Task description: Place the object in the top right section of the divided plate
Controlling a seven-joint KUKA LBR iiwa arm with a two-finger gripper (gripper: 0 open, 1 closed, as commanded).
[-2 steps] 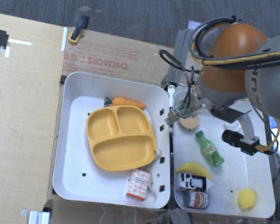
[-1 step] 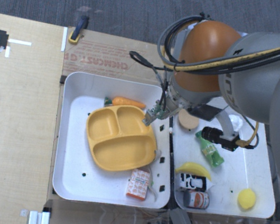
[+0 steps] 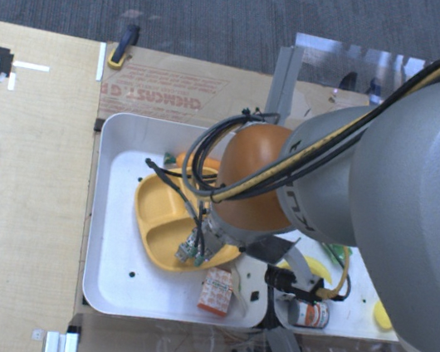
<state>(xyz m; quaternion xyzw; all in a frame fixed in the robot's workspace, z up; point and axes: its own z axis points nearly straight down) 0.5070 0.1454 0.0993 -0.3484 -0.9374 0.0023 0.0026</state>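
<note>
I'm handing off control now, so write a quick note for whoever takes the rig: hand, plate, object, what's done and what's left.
Hand: low over the yellow divided plate in the left white bin, above the plate's near section. Grip state cannot be judged; the arm hides much of the plate.
Things: an orange-and-white packet lies on the bin floor just off the plate's near edge. A small can lies in the right bin.
Done: no object seen placed in the top right section.
Left: confirm the grasp, then place.

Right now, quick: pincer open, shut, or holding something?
Pincer: cannot be told. It sits low over the yellow plate, its tip tucked under the wrist and cables.
</note>
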